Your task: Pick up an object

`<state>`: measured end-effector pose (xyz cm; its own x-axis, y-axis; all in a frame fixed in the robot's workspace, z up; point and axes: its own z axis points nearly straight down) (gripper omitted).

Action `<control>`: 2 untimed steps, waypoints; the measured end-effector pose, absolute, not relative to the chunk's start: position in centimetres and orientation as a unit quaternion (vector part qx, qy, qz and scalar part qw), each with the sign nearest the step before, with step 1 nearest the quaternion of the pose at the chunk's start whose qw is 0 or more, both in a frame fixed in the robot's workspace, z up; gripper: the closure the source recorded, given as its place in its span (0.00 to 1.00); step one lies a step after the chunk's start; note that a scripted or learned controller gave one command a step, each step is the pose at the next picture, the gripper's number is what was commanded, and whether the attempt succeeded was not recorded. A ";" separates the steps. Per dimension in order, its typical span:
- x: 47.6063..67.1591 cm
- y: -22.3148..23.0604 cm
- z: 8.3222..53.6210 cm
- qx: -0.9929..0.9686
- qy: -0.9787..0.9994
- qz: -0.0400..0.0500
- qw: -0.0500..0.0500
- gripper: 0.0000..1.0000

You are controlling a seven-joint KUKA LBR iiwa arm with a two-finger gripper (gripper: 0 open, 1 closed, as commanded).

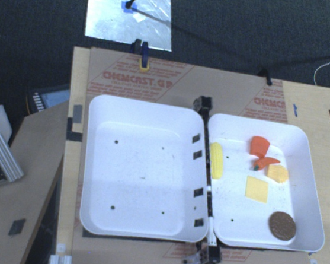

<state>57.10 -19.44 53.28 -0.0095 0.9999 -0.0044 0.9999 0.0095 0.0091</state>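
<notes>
Camera view | objects are lying in right bin [236,206] | end effector state and offset — cannot tell | risk: brown disc [282,225] is sitting near the rim — a grasp there may be clipping it.

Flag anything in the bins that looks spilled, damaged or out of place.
Nothing stands out. The corn cob, orange pieces, cheese chunk, yellow slice and brown cookie lie apart in the right bin, none spilled or broken.
</notes>
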 end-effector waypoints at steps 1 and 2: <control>62.8 -20.6 53.4 0.705 0.709 0.000 0.002 1.00; 67.0 -20.5 53.5 0.705 0.710 0.001 0.002 1.00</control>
